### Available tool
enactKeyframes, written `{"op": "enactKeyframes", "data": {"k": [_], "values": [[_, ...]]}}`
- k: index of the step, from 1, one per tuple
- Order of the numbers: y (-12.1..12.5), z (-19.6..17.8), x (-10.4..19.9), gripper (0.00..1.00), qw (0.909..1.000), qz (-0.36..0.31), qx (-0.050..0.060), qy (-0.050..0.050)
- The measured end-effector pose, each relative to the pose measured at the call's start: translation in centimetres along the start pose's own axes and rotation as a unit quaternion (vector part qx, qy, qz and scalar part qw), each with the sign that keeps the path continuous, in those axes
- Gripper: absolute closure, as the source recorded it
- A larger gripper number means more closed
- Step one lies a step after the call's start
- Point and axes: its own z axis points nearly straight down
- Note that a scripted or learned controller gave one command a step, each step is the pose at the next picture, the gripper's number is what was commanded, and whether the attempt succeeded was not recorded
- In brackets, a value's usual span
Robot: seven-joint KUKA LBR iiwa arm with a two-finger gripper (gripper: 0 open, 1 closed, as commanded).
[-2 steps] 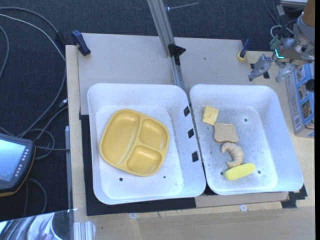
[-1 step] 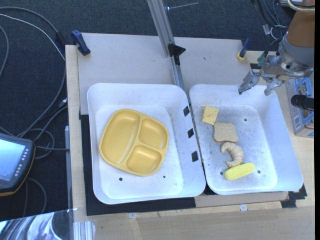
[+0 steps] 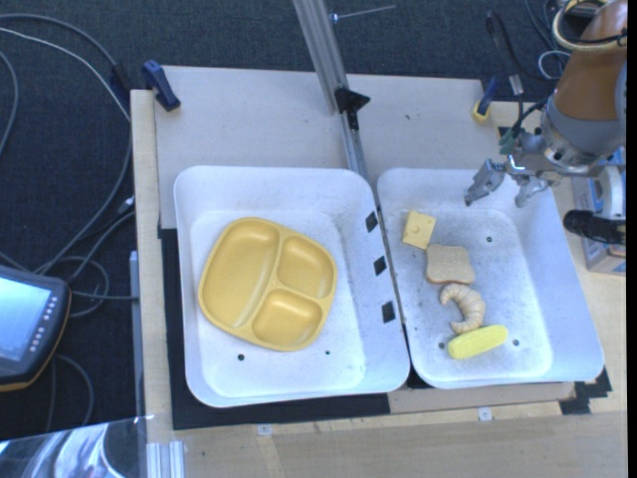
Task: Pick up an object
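Note:
The right bin [image 3: 557, 267] holds four food pieces: a yellow cheese wedge [image 3: 419, 230], a slice of toast [image 3: 449, 264], a pale shrimp [image 3: 465, 307] and a yellow corn cob [image 3: 477, 343]. My gripper [image 3: 503, 187] hangs over the bin's far edge, above and to the right of the cheese, apart from all the pieces. Its two fingers are spread wide and nothing sits between them.
The left bin [image 3: 199, 192] holds a yellow divided plate [image 3: 267, 283]. A metal post [image 3: 323, 38] rises at the back between the bins. Blue clamps [image 3: 160, 84] sit on the bench's far corners. Cables lie on the floor at left.

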Motion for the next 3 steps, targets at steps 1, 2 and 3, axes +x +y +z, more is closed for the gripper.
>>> {"op": "enactKeyframes", "data": {"k": [1,2,3], "values": [[-1.1,5.2,0.0,0.00,1.0000,0.000,0.000,0.000],[-0.8,3.7,0.0,1.00,1.0000,0.000,-0.005,0.000],[-0.3,-2.8,0.1,1.00,1.0000,-0.001,-0.008,-0.002]]}}
